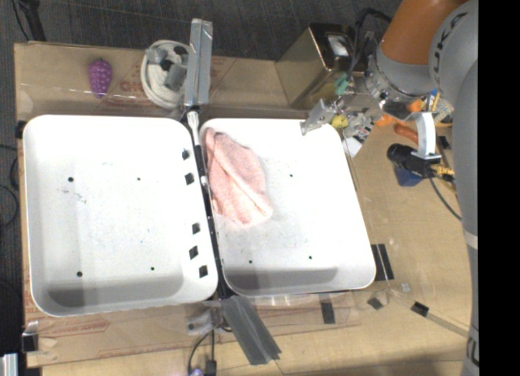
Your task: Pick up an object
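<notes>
Tool sits at the upper right corner of the right bin, above its rim, at the end of the grey arm with the orange band. Its finger state cannot be told: the metal parts blur into wiring and fittings behind. Nothing is seen between them.

Task thing: pink cloth, lying in the right bin against its left wall, toward the far end. Soft, towel-like texture, pale salmon pink with lighter streaks. Crumpled and folded lengthwise, long axis running from the far left corner down toward the bin's middle; lower end broader and rounded. Well apart from the tool.

Left bin white, speckled floor. On the desk behind it: a small purple object and a white coiled item.
</notes>
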### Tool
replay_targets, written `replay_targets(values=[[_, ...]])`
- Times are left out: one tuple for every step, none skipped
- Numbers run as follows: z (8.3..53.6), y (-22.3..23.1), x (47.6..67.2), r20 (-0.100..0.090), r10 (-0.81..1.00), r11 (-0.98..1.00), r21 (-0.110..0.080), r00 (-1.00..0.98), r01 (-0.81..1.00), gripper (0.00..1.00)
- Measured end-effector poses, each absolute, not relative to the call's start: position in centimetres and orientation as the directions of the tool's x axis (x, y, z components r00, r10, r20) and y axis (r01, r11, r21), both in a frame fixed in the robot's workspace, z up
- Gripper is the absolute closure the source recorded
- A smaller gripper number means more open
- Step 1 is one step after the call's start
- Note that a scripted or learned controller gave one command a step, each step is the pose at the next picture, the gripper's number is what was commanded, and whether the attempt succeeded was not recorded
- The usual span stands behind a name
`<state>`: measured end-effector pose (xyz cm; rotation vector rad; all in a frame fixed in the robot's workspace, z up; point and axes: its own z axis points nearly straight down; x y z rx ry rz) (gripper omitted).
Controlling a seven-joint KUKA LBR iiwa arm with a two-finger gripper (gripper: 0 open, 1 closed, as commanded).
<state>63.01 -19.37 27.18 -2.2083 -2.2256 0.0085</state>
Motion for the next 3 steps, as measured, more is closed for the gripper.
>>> replay_targets(values=[[40.3, -15.9, 60.6, -0.001, 0.998, 0.064, -0.003, -0.064, 0.998, 0.00], [21.4, -12.0, 57.9, 0.002, 0.970, 0.242, -0.008, -0.242, 0.970, 0.00], [8.9, -17.1, 58.7, 0.003, 0.898, 0.439, -0.003, -0.439, 0.898, 0.00]])
